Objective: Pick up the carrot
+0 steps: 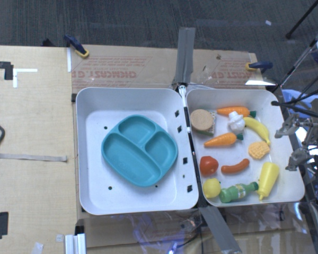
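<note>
Two orange carrots lie in the right bin (286, 194). One carrot (221, 140) sits near the bin's middle, pointing left. The other carrot (233, 111) lies along the far wall with a green end at its right. My gripper (290, 143) hangs over the bin's right rim, well to the right of both carrots. Its two metal fingers (286, 127) stand apart with nothing between them.
Around the carrots lie a round brown biscuit (202, 120), white garlic (236, 121), banana (257, 128), waffle (258, 151), tomato (209, 165), sausage (235, 166), lemon (212, 188), green bottle (237, 191) and yellow bottle (267, 180). The left bin (90, 194) holds a blue divided plate (140, 150).
</note>
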